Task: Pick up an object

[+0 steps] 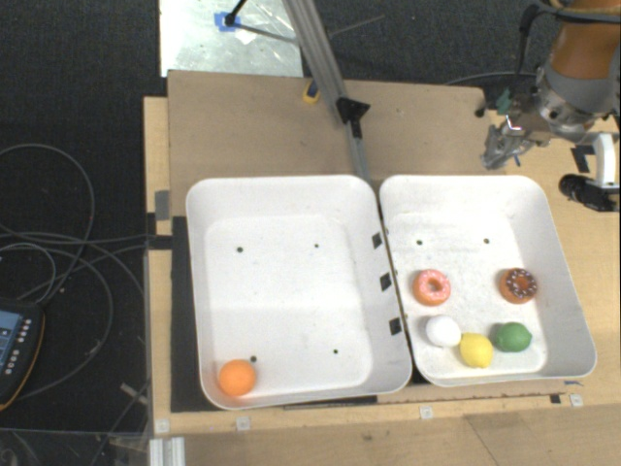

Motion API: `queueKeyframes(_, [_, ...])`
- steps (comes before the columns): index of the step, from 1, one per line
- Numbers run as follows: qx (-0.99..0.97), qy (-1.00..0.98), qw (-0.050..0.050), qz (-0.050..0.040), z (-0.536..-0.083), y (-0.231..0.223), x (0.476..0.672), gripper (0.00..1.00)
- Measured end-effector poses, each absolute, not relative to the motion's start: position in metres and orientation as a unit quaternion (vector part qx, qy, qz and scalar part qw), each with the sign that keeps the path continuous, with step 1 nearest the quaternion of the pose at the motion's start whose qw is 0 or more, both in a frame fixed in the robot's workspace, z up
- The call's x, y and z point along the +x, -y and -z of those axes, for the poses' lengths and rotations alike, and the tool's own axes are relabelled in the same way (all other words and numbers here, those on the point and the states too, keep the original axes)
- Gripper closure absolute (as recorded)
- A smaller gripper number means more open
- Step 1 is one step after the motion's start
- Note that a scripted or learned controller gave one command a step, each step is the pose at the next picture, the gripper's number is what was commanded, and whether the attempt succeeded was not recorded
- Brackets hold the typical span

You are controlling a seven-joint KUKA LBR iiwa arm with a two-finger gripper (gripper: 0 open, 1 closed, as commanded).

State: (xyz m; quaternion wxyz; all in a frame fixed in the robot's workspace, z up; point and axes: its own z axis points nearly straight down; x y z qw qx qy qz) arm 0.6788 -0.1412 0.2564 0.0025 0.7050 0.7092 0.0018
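The right bin [543, 212] holds a pink-iced doughnut [432, 286], a chocolate doughnut [519, 284], a white ball [443, 331], a yellow lemon [475, 349] and a green lime [511, 337]. An orange [237, 378] lies in the near left corner of the left bin [281, 197]. My gripper [503, 151] hangs above the bench just beyond the right bin's far edge, well away from all the objects. Nothing shows between its fingers.
A grey pole [325, 61] slants across the bench behind the bins. Cables and a pendant [15, 343] lie on the floor at the left. A black fitting [587, 190] sits beside the right bin's far right corner.
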Motion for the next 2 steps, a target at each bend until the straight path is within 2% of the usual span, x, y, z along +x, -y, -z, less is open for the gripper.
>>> queueKeyframes(1, [0.704,-0.711,-0.001,-0.0006,-0.253,0.082,0.656,1.00])
queueKeyframes(2, [0.703,-0.711,-0.001,-0.0008,-0.250,0.029,0.644,1.00])
